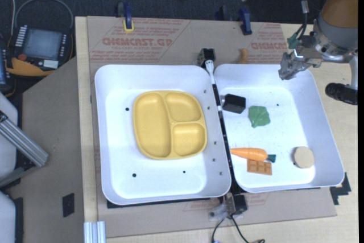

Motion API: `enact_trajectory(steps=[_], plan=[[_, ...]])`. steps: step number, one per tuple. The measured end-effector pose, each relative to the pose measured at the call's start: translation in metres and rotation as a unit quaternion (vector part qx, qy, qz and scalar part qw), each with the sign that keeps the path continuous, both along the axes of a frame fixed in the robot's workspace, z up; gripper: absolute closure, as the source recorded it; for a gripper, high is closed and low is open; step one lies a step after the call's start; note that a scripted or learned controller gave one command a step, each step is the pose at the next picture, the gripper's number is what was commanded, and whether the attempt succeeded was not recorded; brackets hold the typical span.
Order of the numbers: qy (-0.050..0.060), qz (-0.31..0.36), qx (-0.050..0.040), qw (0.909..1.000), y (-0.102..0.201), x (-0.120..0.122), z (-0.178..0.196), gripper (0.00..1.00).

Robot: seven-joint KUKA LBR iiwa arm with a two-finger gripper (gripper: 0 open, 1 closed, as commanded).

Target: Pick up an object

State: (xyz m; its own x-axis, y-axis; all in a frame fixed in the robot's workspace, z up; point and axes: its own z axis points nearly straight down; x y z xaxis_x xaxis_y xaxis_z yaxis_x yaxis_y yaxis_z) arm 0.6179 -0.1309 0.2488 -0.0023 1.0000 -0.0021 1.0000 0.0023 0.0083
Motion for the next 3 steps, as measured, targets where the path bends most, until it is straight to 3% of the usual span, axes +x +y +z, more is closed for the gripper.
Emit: enact_trajectory(steps=[3], plan=[[0.006,0.002,0.0024,1.0000,0.151,-0.063,0.010,1.00]])
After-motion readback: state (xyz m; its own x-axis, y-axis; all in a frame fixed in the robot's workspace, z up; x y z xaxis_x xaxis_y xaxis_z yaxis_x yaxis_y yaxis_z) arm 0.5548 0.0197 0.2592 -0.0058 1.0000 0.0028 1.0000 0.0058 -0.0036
